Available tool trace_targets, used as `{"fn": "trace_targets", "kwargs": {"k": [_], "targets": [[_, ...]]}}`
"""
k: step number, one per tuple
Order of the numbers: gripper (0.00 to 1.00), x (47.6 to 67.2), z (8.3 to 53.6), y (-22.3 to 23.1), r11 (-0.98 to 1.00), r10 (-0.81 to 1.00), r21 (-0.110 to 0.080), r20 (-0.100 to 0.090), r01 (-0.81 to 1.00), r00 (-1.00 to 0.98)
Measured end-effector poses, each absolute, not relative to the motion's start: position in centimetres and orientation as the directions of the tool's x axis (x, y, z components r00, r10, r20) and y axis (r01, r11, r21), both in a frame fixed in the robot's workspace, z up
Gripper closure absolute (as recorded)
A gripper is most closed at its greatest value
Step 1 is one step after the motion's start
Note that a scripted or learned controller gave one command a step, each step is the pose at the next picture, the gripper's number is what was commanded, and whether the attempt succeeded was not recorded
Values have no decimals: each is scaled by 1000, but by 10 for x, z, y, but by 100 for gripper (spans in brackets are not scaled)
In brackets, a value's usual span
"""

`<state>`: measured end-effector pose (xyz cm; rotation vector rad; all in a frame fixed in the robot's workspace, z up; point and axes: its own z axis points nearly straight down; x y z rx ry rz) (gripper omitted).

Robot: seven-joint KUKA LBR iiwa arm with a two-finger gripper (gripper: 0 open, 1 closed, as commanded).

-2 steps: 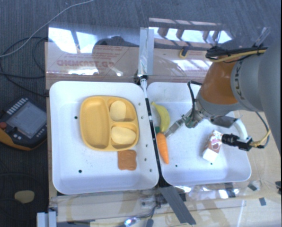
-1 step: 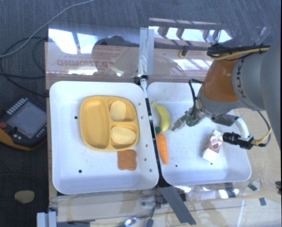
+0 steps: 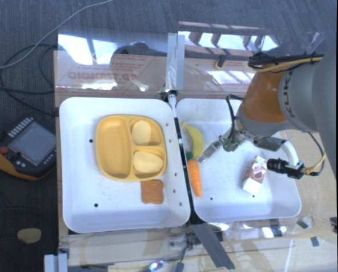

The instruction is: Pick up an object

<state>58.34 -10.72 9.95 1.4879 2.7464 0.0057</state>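
Note:
In the right bin (image 3: 271, 208), a yellow banana (image 3: 194, 139) lies against the left wall, with an orange carrot (image 3: 194, 178) just below it. A small white carton with a dark red print (image 3: 255, 175) lies toward the right side. My gripper (image 3: 207, 152) reaches down and to the left from the grey and orange arm. Its tip sits close to the banana's right edge, just above the carrot's top end. Nothing shows as held by it.
The left bin (image 3: 78, 208) holds a yellow divided tray (image 3: 113, 147) with two pale round pieces (image 3: 141, 132) (image 3: 148, 162) in its right compartments. A brown biscuit-like piece (image 3: 152, 191) lies below the tray. A handheld pendant (image 3: 22, 147) rests on the floor at left.

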Motion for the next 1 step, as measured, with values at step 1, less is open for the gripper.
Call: {"fn": "trace_targets", "kwargs": {"k": [1], "targets": [[0,590,144,-213,381,925,-1,-4,925,-381]]}}
